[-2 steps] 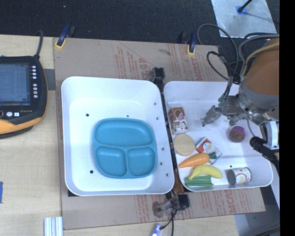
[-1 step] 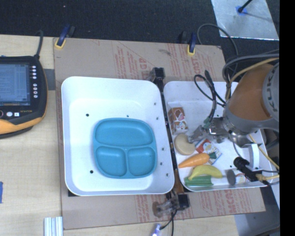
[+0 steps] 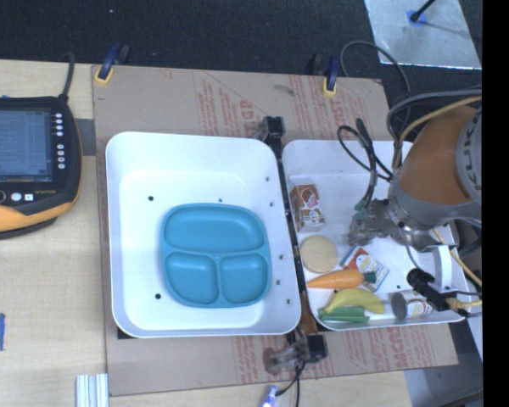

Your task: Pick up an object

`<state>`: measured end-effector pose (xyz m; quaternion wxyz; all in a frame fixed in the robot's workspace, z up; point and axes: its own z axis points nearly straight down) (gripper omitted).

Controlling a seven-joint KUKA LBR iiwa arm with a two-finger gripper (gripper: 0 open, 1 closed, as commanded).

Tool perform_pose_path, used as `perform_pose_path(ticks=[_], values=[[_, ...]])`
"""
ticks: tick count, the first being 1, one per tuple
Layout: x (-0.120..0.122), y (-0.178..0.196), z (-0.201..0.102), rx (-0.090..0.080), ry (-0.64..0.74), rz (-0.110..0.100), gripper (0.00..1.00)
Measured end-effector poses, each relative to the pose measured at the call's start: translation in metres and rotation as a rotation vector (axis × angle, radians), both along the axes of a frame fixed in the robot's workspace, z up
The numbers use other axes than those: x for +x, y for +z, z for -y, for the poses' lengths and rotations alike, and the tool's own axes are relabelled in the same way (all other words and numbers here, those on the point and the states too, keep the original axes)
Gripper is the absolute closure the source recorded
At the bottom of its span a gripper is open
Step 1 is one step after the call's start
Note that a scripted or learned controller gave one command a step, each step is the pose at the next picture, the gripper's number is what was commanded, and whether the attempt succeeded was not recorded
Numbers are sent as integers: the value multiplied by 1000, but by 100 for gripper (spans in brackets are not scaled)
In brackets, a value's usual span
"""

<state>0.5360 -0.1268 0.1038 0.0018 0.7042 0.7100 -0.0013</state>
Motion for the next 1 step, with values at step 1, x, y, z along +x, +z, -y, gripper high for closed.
perform_pose_path(ticks=[1], values=[[66, 46, -29, 5, -4, -3, 100]])
